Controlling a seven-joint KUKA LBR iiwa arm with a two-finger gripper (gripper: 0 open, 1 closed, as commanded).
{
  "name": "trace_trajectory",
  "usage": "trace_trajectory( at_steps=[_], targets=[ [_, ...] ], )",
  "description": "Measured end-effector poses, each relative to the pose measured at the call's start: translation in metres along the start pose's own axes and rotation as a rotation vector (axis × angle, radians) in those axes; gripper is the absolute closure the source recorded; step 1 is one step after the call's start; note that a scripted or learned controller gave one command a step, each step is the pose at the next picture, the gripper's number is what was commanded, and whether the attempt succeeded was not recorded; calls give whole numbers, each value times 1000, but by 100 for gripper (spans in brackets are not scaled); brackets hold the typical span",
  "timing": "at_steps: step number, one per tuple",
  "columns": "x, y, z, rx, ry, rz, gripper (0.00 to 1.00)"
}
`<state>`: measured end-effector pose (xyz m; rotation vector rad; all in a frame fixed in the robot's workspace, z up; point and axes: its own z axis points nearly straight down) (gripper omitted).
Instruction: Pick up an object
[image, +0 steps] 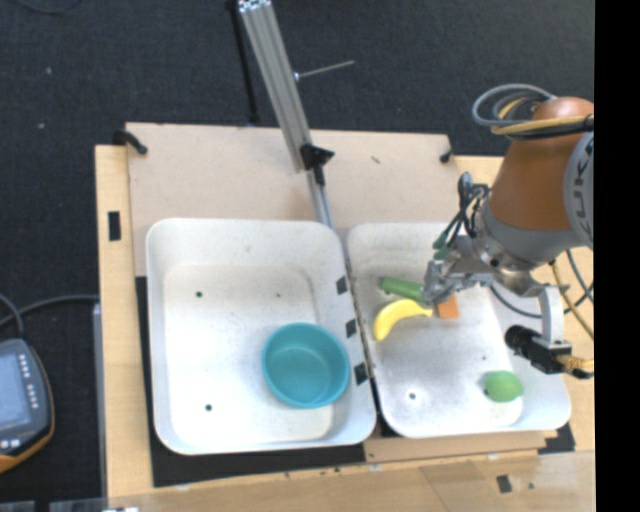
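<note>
Camera view: my pincer (440, 290) is down in the right bin (530, 415), over its upper middle, where three things lie crowded together. Whether it is open or closed, I cannot tell; its tip is dark and blurred against the clutter. Just under it lies a banana (398, 318), curved, its upper end touching or nearly touching my tip. A green piece (400, 288) lies just above the banana, to the left of my tip, and an orange piece (448, 309) sits just beside my tip on the right. A lime (502, 386) rests well apart, near the bin's lower right corner. In the left bin (180, 250) a blue bowl (305, 365) stands upright near the lower right. Both bins sit on the desk (220, 165).
</note>
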<state>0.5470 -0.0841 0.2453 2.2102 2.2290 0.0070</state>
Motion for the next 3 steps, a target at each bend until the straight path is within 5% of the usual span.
trace_trajectory(
  at_steps=[3],
  targets=[
    [145, -10, 11, 5, -1, 5, 100]
  ],
)
